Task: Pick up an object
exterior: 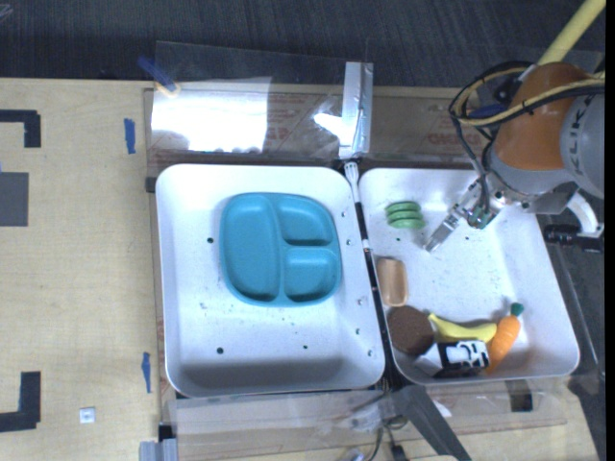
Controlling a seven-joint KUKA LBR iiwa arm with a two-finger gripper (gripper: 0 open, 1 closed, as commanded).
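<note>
L bin (183, 257) w/ blue tray (281, 248); R bin (538, 286) w/ toys; gripper (444, 231) state unclear.

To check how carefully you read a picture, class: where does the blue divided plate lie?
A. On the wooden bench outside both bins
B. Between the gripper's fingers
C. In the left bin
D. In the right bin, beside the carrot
C: the blue divided plate lies flat in the middle of the left bin, while the carrot lies in the right bin and the gripper hangs over that right bin.
</note>
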